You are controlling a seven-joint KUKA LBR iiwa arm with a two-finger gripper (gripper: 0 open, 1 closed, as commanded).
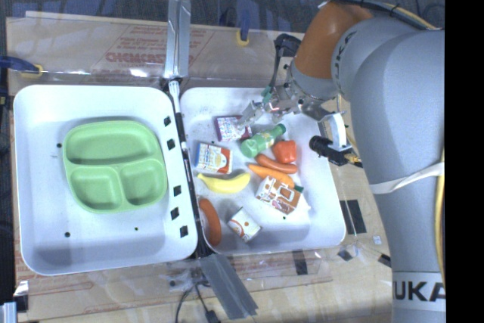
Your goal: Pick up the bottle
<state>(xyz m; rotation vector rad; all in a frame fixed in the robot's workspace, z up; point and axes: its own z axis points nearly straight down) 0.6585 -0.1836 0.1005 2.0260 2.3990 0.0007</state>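
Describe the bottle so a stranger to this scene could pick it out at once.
Of the two white bins, take the right bin, the cluttered one. Near its upper middle, just below the gripper, lies the bottle on its side. It is the sole green item there, left of the red pepper and above the carrot.

Single fixed camera, mounted above the bench (pixel 91 291), looked down at a slant over both white bins (pixel 30 185); the arm (pixel 393 87) entered from the right.
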